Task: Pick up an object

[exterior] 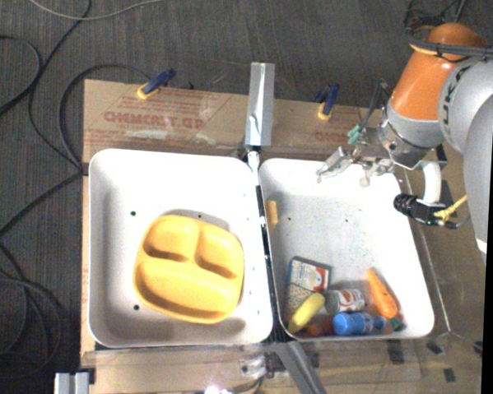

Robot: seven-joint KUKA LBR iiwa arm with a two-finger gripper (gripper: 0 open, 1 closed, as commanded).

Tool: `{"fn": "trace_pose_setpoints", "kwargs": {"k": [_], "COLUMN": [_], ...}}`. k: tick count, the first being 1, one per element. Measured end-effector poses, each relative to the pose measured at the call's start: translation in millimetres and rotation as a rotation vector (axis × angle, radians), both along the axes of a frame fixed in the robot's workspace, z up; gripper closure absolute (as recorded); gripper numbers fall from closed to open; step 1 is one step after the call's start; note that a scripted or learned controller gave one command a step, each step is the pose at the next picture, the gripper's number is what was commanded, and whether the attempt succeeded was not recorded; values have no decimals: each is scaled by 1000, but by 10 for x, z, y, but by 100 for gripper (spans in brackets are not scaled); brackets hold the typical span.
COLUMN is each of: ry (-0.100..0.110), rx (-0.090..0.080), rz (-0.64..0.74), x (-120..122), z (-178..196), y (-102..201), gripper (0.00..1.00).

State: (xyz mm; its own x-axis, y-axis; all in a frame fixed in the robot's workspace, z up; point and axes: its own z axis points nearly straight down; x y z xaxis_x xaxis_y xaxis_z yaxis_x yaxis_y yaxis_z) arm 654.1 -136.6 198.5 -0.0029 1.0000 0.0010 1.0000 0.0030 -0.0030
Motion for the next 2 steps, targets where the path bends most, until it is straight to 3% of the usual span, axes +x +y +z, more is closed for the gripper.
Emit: {"fn": "trace_pose_setpoints", "kwargs": {"k": [1,2], "ry": [2,-5], "rx": [-3,-1], "rz": [-71,2], "x": [-483,-991], "z": [-903,-803], "y": [-242,-781], "gripper": [0,0]}}
